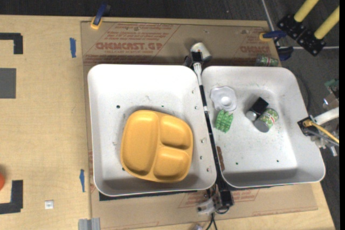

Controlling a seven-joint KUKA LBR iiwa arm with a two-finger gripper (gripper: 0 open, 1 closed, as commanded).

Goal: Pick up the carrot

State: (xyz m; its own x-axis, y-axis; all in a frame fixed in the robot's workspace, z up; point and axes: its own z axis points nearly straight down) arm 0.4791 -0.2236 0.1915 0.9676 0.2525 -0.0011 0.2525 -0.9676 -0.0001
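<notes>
Seemingly the carrot [1, 181], a small orange shape at the surface's [43, 116] far left edge, lies outside both bins [102, 79], well left of the yellow divided plate [156, 145]; the jaws' state cannot be told.

In the left bin [102, 116] a yellow divided plate [157, 145] takes up the lower middle, leaving open floor along the top and down the left side. In the right bin [285, 159] a clear cup [223, 98], a green packet [223, 121] and a small can [264, 118] with a black block [259, 105] crowd the upper part. Its lower half lies open.
</notes>
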